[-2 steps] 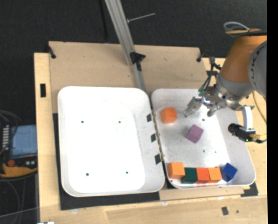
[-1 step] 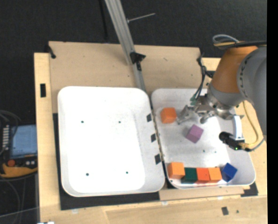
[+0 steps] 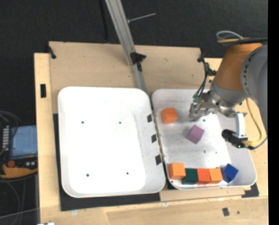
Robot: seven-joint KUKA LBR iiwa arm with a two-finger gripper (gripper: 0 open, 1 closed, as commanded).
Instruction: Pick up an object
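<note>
Camera view, looking down at a slant on two bins. The gripper (image 3: 195,114) hangs over the right bin (image 3: 177,96), near its back, between an orange cube (image 3: 169,116) to its left and a purple cube (image 3: 194,134) just in front of it. Whether its fingers are spread or pressed together cannot be told, since the wrist hides them; nothing is seen held.

Candidate objects all lie in the right bin. Along its front wall sits a tight row: orange block (image 3: 177,170), green block (image 3: 191,176), a second orange block (image 3: 204,175), a third (image 3: 215,174) and a blue block (image 3: 229,172).

Risks, as judged. The purple cube lies turned at an angle to the bin walls, so fingers closing off-axis may catch its corners and spin it away instead of clamping flat faces. A descent between the two loose cubes would probably close on bare floor. The row blocks touch one another and the wall, leaving no finger room; a try there could jam or nudge a neighbour.

Materials and shapes. The cubes appear hard, matt and sharp-edged, possibly wood or foam. The bins are shallow, white and smooth with rounded corners, so a pushed cube likely slides easily. The left bin (image 3: 106,139) shows only small dark spots on its floor.
</note>
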